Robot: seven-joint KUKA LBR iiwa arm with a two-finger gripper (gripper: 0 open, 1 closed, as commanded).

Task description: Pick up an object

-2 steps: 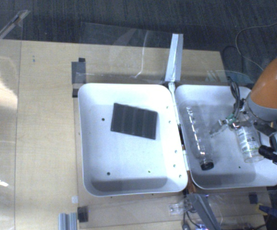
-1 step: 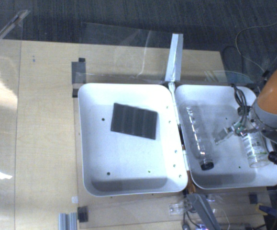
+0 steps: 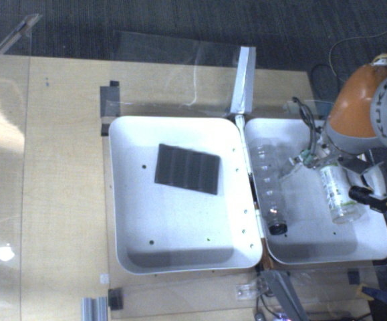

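The arm (image 3: 373, 105) reaches in over the right bin (image 3: 313, 246), and its gripper (image 3: 311, 156) hangs above that bin's far half. Whether the gripper is wide, narrow or clasping anything cannot be told, because its tip is small and tangled with cables.

A clear plastic bottle (image 3: 335, 194) lies on its side in the right bin, just beside the gripper on the near side and toward the bin's outer wall, apparently not touching the gripper. A second clear bottle with a dark cap (image 3: 270, 192) lies along the right bin's inner wall, its cap toward the near edge, a little apart from the gripper.

A dark ribbed rectangular pad (image 3: 187, 168) lies flat in the left bin (image 3: 180, 259), well apart from the right bin's contents.
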